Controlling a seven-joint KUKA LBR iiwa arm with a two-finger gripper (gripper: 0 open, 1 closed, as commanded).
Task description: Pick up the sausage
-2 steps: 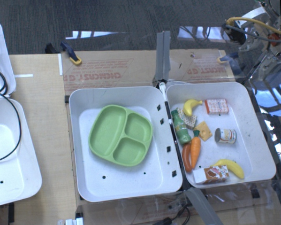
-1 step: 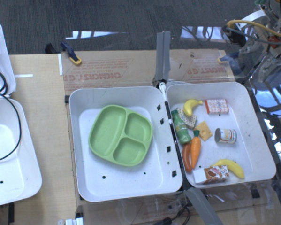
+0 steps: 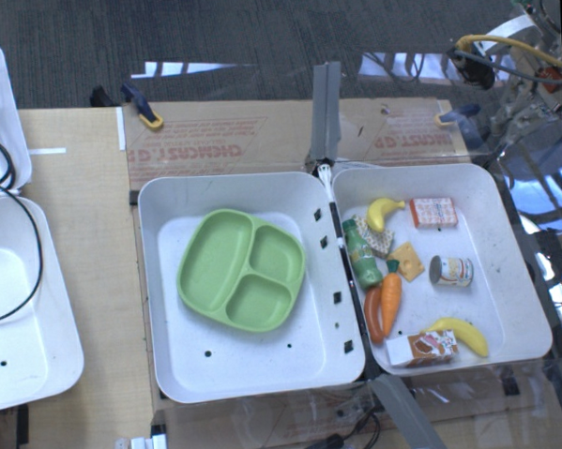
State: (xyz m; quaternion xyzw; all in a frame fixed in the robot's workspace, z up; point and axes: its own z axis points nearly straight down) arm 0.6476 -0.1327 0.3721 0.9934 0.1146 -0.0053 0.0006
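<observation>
The sausage (image 3: 371, 319) is a short reddish-brown piece lying lengthwise near the left wall of the right bin (image 3: 508, 254), in its front half. An orange carrot (image 3: 390, 300) lies pressed against the sausage's right side and partly over it. Part of the arm with its cables (image 3: 521, 51) sits at the top right corner, beyond the right bin's far edge and well away from the sausage.
The right bin also holds a green bottle (image 3: 361, 254), two bananas (image 3: 384, 210) (image 3: 462, 335), a pink box (image 3: 433, 213), a cracker (image 3: 408, 261), a small can (image 3: 451, 271) and a carton (image 3: 421, 349). A green divided plate (image 3: 243, 270) lies in the left bin (image 3: 163, 300).
</observation>
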